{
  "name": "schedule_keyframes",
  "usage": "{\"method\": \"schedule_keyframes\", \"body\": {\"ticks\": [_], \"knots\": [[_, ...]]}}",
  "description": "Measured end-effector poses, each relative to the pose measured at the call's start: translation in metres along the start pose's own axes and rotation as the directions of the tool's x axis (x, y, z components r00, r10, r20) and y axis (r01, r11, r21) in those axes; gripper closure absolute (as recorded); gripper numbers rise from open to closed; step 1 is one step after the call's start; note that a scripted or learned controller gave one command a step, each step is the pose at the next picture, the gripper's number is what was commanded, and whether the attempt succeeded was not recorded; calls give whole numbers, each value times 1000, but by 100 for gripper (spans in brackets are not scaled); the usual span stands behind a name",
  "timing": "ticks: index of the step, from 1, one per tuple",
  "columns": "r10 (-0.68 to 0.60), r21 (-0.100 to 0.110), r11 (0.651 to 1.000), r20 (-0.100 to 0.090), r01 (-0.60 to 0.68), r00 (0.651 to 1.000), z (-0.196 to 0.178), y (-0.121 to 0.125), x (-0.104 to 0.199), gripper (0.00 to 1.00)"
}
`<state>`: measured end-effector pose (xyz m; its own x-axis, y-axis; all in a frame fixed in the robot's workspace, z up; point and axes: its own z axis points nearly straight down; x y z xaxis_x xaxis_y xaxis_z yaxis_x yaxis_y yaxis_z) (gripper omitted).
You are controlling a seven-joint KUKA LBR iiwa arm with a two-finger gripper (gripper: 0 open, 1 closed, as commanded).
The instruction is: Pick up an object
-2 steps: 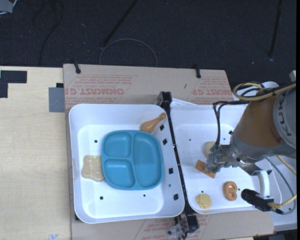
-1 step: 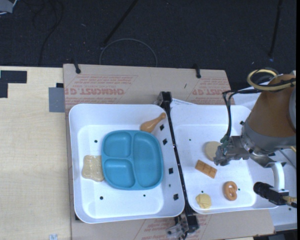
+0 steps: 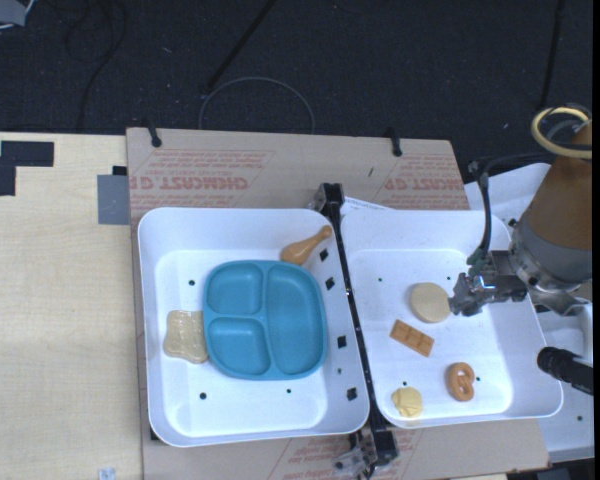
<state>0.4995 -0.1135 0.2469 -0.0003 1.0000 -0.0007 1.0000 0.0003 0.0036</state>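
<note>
The gripper (image 3: pixel 467 296) is positioned in the right bin (image 3: pixel 485 258), just right of the round cream disc (image 3: pixel 430 302); whether anything is grasped cannot be told. A blue tray (image 3: pixel 264 319) occupies the left bin (image 3: pixel 180 238).

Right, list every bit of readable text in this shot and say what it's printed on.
"CHEMCRZT, G P", roughly, in red: on the cardboard sheet under the bins, upside down and blurred, so the letters are a guess.
More red print on the same sheet near the lower edge: too blurred to read.
Nothing legible on the bins, the blue tray or the food pieces.
</note>
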Motion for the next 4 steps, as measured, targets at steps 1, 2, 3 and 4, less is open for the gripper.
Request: {"method": "schedule_keyframes", "body": {"ticks": [1,2,3,4], "knots": [[0,2,1000,0,0,1000,-40,1,-1,100],[-3,6,1000,-2,3,1000,-38,10,51,100],[-2,10,1000,-2,2,1000,-15,15,98,100],[-3,11,1000,-2,3,1000,6,21,145,100]]}}
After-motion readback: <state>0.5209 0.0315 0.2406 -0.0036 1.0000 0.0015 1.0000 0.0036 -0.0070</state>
